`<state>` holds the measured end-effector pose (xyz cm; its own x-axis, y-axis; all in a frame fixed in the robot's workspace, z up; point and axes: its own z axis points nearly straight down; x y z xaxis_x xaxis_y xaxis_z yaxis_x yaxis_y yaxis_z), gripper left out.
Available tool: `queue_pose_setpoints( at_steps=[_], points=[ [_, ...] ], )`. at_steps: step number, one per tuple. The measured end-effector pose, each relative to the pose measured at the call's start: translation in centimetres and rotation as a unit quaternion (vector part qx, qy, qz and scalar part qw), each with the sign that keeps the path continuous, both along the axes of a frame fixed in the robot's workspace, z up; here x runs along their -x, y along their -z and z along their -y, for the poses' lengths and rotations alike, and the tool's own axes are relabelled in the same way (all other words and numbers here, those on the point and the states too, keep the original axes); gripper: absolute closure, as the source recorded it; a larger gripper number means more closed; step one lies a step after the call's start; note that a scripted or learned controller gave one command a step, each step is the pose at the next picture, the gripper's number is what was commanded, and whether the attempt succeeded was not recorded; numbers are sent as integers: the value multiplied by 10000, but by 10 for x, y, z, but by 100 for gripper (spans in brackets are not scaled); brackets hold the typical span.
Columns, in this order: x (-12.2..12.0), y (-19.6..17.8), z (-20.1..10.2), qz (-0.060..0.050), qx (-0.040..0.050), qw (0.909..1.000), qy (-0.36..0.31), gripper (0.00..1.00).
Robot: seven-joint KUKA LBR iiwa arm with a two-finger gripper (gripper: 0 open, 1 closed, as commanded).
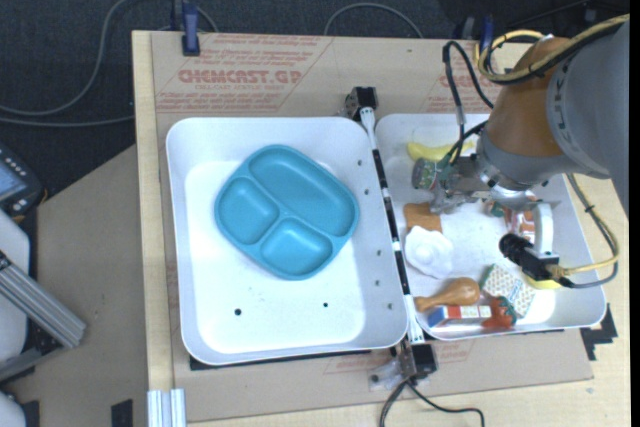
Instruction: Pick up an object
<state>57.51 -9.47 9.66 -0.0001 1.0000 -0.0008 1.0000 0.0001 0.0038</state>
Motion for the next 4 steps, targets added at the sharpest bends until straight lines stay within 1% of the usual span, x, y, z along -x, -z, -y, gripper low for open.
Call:
queue_pose_setpoints(
  at_steps=[1, 2, 3, 4],
  points=[
    [0, 1, 0, -6, 1, 10000, 0, 0],
    [1, 12, 1, -26, -8, 10000, 2, 0],
    [6, 11, 0, -12, -4, 10000, 4, 0],
    [-39, 11, 14, 5, 5, 10000, -11, 0]
  ],
)
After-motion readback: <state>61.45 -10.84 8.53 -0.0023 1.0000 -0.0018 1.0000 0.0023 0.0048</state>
